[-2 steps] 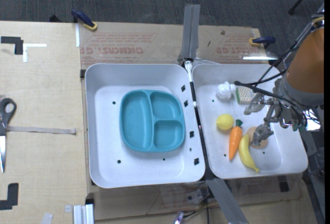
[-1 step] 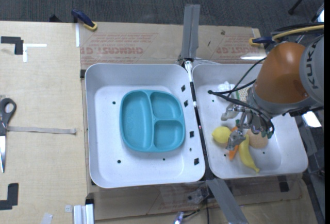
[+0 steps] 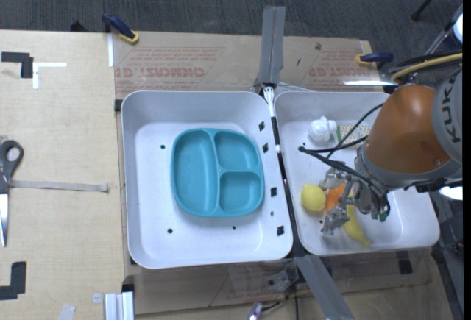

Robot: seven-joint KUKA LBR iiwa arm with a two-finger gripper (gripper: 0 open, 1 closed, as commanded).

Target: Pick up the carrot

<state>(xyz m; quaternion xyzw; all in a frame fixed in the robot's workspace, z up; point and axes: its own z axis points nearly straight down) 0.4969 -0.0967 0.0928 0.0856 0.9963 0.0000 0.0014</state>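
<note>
In the right bin [image 3: 412, 234], the carrot [image 3: 333, 198] is seen right at the jaws of the gripper [image 3: 337, 217], just right of a lemon [image 3: 313, 198]; their opening cannot be told.

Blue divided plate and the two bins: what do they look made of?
The blue divided plate looks like moulded plastic, matte, with soft rounded compartment ridges. The left bin and right bin look like thin white plastic, slightly glossy, with rounded corners; hard to confirm.
</note>
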